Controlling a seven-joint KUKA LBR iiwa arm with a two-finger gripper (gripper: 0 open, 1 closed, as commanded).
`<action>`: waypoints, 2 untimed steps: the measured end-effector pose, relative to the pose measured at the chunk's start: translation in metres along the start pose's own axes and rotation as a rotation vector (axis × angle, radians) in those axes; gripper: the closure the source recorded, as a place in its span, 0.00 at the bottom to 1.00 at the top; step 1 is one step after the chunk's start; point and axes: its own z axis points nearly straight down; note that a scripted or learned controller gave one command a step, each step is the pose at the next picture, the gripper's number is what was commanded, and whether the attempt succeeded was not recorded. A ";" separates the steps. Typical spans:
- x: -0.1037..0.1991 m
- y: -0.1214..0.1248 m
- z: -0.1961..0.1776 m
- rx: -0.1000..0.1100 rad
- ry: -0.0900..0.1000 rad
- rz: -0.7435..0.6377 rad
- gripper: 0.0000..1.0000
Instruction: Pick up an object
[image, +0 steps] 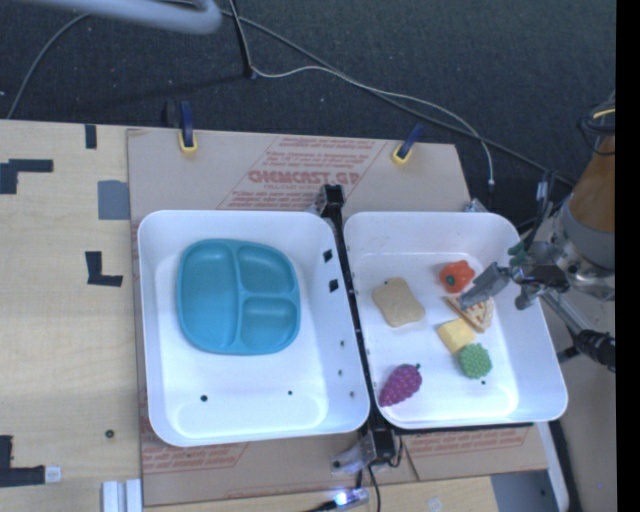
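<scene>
We see the gripper low over the right bin, right at the pizza slice and just beside the red tomato; whether it grips anything we cannot tell. Near the slice lie cheese, broccoli, bread and grapes.

Position: fixed above the bench, at a moderate height.
Direction: looks down at a slant.
Coverage: left bin and right bin whole.
Arm: enters from right.
</scene>
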 end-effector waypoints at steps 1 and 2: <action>0.000 0.001 -0.008 0.003 0.000 -0.001 1.00; -0.055 0.018 -0.137 -0.014 -0.008 0.003 1.00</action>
